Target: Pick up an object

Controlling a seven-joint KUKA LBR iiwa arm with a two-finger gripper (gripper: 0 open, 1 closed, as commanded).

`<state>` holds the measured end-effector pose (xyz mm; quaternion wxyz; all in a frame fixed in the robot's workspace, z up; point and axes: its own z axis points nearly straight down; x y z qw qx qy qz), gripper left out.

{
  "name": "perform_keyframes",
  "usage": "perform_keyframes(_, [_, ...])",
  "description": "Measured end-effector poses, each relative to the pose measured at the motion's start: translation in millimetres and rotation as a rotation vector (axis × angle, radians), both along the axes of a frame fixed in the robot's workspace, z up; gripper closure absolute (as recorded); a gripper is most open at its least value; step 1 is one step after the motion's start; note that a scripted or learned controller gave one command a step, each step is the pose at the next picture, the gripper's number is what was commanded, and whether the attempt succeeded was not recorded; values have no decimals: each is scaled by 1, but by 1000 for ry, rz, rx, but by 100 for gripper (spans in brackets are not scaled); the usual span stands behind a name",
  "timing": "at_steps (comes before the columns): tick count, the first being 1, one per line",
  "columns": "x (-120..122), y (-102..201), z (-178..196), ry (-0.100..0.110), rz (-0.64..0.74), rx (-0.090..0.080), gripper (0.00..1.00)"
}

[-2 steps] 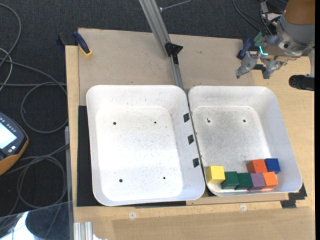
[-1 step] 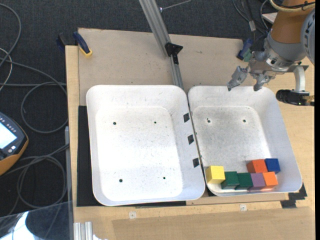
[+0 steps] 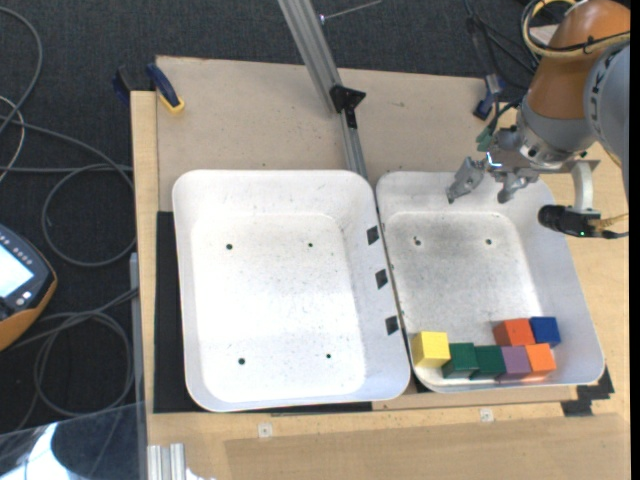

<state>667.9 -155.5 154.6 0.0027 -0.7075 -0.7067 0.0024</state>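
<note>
The tool hangs with fingers spread and nothing between them, at the right bin's far edge. The blocks, apparently touching, cluster along its near wall, well apart from the tool.

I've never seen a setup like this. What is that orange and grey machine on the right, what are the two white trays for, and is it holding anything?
The picture comes from one fixed camera above a bench, looking down at a slant. The orange and grey machine is a robot arm reaching in from the right. At its end is its tool, two fingers for pinching things, spread apart here, hanging over the far edge of the right bin. Nothing sits between the fingers.

The trays are shallow white bins. Beside it is the left bin. At the near edge of the right bin lies a cluster of small coloured blocks: yellow, green, purple, orange, red and blue. The arm's job is to pick one up; they lie at the opposite end of that bin from the tool.
</note>
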Motion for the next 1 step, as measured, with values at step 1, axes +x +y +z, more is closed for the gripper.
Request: perform_keyframes(1, [-1,1,-53,0,1,1,0])
